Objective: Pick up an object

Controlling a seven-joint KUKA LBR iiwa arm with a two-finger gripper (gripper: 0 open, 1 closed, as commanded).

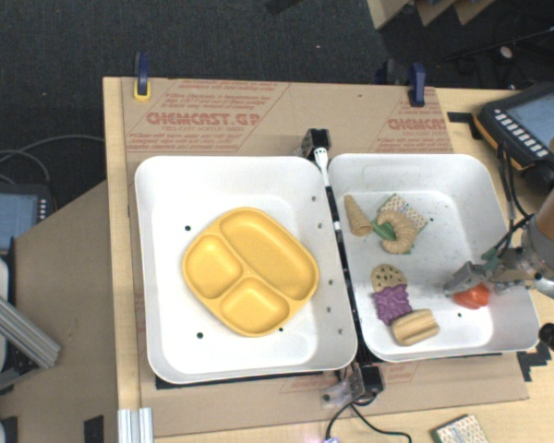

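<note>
The right bin point(462, 178) holds several toy foods. A tan cone point(356, 215) and a pretzel-like piece with a green bit point(399, 222) lie towards the back. A round cookie point(385, 276), a purple piece point(391, 301) and a tan bread roll point(414, 326) lie near the front. A small red piece point(474, 295) rests at the front right. My gripper point(478, 278) reaches in from the right and sits low, directly over the red piece and partly covering its top. The grey wrist point(547, 252) is at the frame's right edge.
The left bin point(166, 192) holds a yellow divided plate point(249, 270). A black clamp point(316, 143) sits where the two bins meet at the back. A tablet-like device point(526, 123) lies on the bench at the back right.
</note>
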